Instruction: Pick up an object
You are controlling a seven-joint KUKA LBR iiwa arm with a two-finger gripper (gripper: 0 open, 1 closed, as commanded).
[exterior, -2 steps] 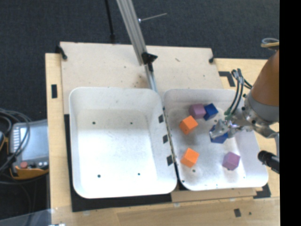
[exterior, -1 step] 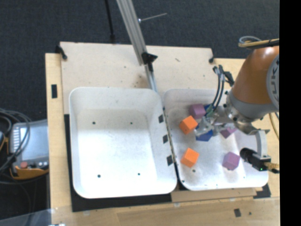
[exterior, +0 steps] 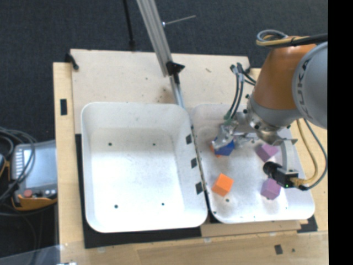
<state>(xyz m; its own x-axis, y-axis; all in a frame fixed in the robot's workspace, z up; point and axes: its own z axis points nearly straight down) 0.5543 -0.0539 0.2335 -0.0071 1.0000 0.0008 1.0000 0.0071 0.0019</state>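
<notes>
Blue block (exterior: 224,148) sits under the gripper (exterior: 226,141) in right bin (exterior: 248,214).

I see the end effector (exterior: 225,138) low in the right bin (exterior: 242,211), at a blue block (exterior: 224,147); an orange cube (exterior: 222,185) and two purple blocks (exterior: 269,170) lie nearby.

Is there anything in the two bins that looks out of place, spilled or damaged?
Nothing stands out. The orange block, two purple blocks and a blue object all lie inside the right bin, none spilled over its rim. The hand hangs at the blue object. Both bins look intact.
</notes>
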